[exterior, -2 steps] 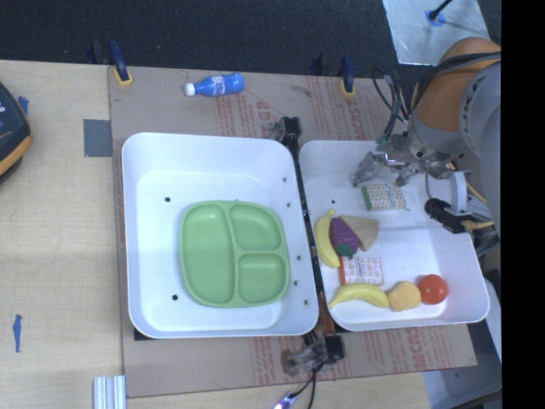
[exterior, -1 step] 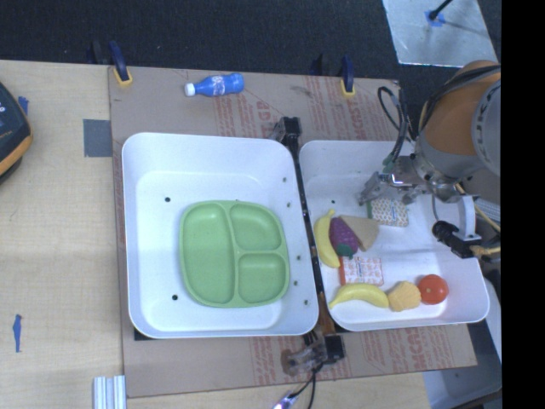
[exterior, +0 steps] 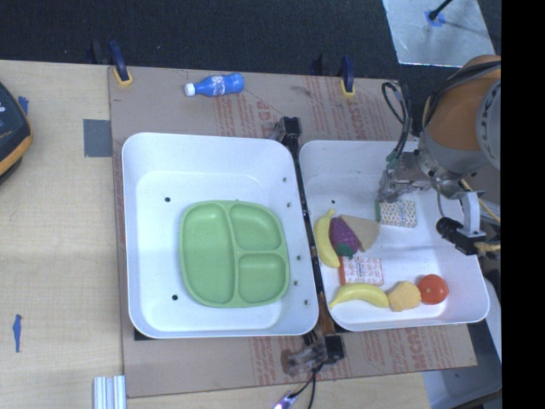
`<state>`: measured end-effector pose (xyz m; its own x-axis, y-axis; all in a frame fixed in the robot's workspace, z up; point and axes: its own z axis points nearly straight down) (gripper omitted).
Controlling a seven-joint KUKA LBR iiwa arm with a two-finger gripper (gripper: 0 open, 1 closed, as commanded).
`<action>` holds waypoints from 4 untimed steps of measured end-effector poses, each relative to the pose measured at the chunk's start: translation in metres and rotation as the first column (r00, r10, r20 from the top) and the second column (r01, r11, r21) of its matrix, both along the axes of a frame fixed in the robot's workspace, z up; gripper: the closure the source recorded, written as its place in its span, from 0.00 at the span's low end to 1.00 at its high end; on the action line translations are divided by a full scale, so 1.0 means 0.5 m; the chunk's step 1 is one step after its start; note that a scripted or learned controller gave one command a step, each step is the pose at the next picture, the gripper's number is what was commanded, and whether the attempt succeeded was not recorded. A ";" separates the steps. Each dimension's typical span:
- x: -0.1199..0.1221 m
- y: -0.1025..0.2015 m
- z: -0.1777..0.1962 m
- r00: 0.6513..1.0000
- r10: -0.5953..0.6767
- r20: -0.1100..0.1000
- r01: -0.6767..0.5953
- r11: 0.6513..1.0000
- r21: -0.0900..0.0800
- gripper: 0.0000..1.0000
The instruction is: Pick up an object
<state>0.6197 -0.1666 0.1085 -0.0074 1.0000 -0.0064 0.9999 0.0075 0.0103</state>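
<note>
gripper: the gripper [exterior: 393, 196] hangs low over the upper part of the right bin [exterior: 477, 313], arm reaching in from the right
fingers: pointing down; whether they are wide or narrow i cannot tell
nearest thing: a small speckled white packet [exterior: 398, 214] lies right at the fingers, just below them in the view; touching or not, i cannot tell
key relation: the packet lies flat, roughly square, no clear long axis; a short straight drop looks enough
other objects: purple eggplant [exterior: 344, 235] and tan wedge [exterior: 364, 228] to the left; bananas [exterior: 358, 294], red-patterned card [exterior: 362, 271], tomato [exterior: 433, 289] nearer the bin's front
left bin: holds a green divided tray [exterior: 232, 252]
table: a blue bottle [exterior: 215, 85] lies beyond the bins
progress: nothing seen held yet
</note>
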 end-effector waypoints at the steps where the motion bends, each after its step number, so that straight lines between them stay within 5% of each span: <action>1: 0.000 0.000 0.000 1.000 0.000 0.000 0.000 1.000 0.000 0.00; 2: 0.073 -0.025 -0.033 1.000 -0.003 -0.013 0.003 1.000 0.007 0.00; 3: -0.018 0.098 0.252 1.000 -0.002 -0.010 0.002 1.000 0.006 0.00; 4: -0.104 0.140 0.016 1.000 -0.003 -0.016 0.003 1.000 0.006 0.00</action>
<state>0.5676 -0.0966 0.1163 -0.0048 1.0000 -0.0003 1.0000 0.0048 -0.0057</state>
